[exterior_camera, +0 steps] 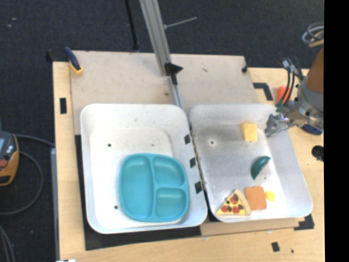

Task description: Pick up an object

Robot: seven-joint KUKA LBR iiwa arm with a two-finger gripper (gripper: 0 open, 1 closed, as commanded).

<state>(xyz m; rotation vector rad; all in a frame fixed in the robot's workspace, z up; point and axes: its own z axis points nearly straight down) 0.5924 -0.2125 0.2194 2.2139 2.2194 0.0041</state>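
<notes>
The right bin [229, 168] holds a yellow block [250, 131] near its far side, a dark green curved piece [260, 166] in the middle right, and a pizza slice [234, 204], an orange block [255, 197] and a small yellow piece [269, 196] along its near edge. My gripper [274, 123] hovers at the bin's far right edge, just right of the yellow block and apart from it. Nothing is seen between its fingers.
The left bin [109, 130] contains a turquoise divided plate [154, 188]. A metal post [155, 29] rises behind the bins. Cables and an orange part [282, 91] crowd the bench's right side near the arm.
</notes>
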